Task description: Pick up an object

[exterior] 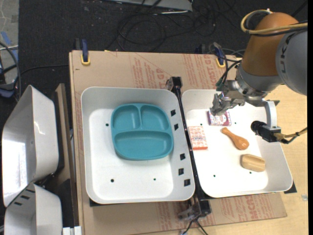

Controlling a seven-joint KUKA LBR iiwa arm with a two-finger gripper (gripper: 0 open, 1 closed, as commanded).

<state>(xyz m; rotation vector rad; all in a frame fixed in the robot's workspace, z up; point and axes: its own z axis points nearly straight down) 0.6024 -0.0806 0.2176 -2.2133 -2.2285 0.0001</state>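
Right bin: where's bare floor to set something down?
The right bin has bare floor along its near edge, below the red-and-white card and left of the wooden block. It is crowded farther back, where the claw hangs over the pink packet beside the wooden spoon.

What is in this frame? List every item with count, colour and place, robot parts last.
bins: 2, white, side by side on the bench.
divided plate: 1, teal, middle of the left bin.
small packet: 1, pink and white, right bin, directly under the gripper.
card box: 1, red and white, right bin near its left wall.
wooden spoon: 1, brown, middle of the right bin.
wooden block: 1, tan, right bin, lower right.
gripper: 1, grey, over the packet.
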